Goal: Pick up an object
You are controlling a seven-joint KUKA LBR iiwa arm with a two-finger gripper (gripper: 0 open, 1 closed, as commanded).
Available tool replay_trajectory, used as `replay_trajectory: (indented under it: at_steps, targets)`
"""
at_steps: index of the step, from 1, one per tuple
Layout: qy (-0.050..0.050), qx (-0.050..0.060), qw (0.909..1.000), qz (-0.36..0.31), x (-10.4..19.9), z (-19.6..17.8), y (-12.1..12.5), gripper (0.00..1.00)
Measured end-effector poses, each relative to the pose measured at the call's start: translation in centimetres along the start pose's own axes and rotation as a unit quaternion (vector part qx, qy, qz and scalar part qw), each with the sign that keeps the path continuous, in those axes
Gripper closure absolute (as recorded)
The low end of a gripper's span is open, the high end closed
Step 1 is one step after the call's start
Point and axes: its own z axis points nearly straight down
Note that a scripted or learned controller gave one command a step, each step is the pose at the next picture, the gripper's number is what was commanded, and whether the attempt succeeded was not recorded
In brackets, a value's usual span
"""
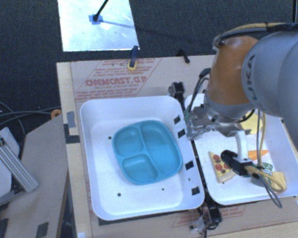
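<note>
I see my arm (pixel 259 75) over the right bin (pixel 294 181); its claw is hidden, so I cannot tell its state. A pizza slice toy (pixel 221 167) lies in that bin. A blue tray (pixel 147 152) fills the left bin (pixel 98 125).

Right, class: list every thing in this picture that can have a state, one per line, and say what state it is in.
Blue divided plate: lies flat in the left bin, right way up, its three compartments bare.
Toy pizza slice: lies flat on the floor of the right bin, near its left wall.
Gripper: low over the right bin's left side, under the arm's wrist; whether it is open or shut cannot be told.
</note>
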Motion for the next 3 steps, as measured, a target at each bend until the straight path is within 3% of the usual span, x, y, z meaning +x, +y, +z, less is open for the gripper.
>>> replay_trajectory:
  at_steps: [1, 2, 3]
  targets:
    - [0.000, -0.001, 1.0000, -0.002, 0.0, -1.0, 0.1, 1.00]
    - [0.001, 0.003, 1.0000, -0.002, 8.0, -1.3, -5.4, 1.00]
    - [0.000, 0.001, 1.0000, 0.000, 11.5, 7.8, 1.7, 1.00]
